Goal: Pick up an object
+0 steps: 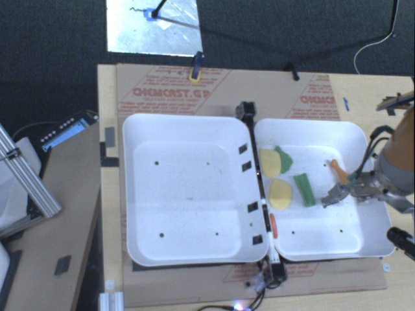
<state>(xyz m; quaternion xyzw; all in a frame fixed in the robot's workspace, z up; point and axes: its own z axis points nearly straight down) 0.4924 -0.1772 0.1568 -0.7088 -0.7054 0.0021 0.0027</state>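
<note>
The right bin [311, 241] holds several small objects. Two yellow rounded pieces lie near its left wall, one [270, 162] behind the other [280, 194]. A green leafy piece [284, 158] sits beside the rear yellow one, and a green block [305, 189] lies right of the front one. A thin orange stick [338, 170] lies further right. My gripper [332, 198] hangs low over the right half of this bin, just right of the green block and below the orange stick. Nothing shows between its tips.
The left bin [188, 186] stands beside the right one, with black clips [253, 206] along the shared wall. Both rest on a cardboard sheet [227, 86]. A metal plate [153, 17] lies behind the bench, and a cable [382, 31] runs at the far right.
</note>
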